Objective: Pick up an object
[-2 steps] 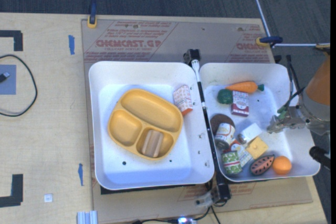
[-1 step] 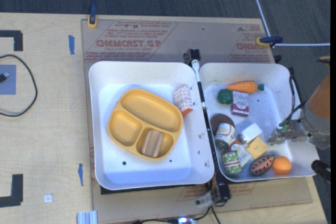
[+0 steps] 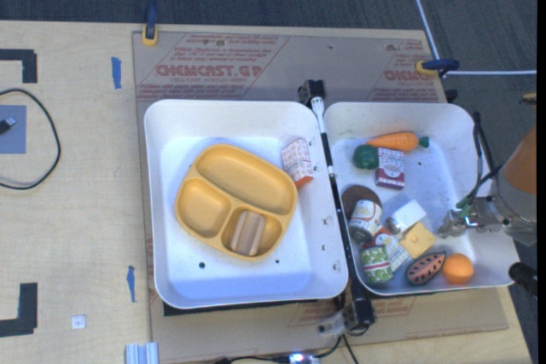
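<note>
Reaching in from the right edge, the grey arm [image 3: 522, 183] hangs over the right bin [image 3: 461, 119], and its gripper [image 3: 456, 222] sits low by that bin's right wall, just above the orange ball [image 3: 459, 268]; whether the tool is spread or pressed together I cannot tell from this angle, and nothing visibly sits in its grasp. Taking the yellow block [image 3: 417, 240] as our marker: the gripper is just to its right, the orange ball lies below and right of it, and a dark oval toy [image 3: 425, 267] rests directly below it, nearly touching. A white block [image 3: 408, 215] lies against the yellow block's upper left side. Further left of it sits a brown-and-white can [image 3: 363, 207], and below left a small green can [image 3: 376, 262]. Well above the yellow block, a red-and-white carton [image 3: 391, 167] stands out, with a green ball [image 3: 366, 156] to the carton's left and a carrot [image 3: 393, 141] lying across the top. Far left of the yellow block, over in the left bin [image 3: 171, 132], a yellow divided tray [image 3: 235, 200] holds a tan piece [image 3: 248, 232] in its lower compartment, and a red-and-white packet [image 3: 298, 160] leans beside the tray's upper right rim.
</note>
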Controlling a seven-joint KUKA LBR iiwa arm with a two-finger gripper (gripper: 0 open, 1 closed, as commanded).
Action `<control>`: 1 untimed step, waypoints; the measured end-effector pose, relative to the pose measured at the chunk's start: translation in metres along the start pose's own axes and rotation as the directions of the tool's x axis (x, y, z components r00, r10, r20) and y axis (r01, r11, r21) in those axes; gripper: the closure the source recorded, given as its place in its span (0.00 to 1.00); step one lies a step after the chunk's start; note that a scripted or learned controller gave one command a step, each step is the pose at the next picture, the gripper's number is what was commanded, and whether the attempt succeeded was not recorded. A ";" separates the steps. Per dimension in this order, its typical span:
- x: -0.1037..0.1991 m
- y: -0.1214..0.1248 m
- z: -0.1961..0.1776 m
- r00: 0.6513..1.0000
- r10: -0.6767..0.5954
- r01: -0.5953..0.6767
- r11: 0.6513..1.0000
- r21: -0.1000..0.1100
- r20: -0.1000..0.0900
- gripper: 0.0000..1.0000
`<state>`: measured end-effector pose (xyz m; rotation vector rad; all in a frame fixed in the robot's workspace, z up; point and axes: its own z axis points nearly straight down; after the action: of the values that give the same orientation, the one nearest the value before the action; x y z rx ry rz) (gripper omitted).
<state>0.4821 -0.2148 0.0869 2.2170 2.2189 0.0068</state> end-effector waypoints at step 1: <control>0.064 0.024 -0.053 1.000 -0.002 0.002 1.000 0.003 0.000 1.00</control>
<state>0.5059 -0.1510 0.1400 2.2169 2.2227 0.0037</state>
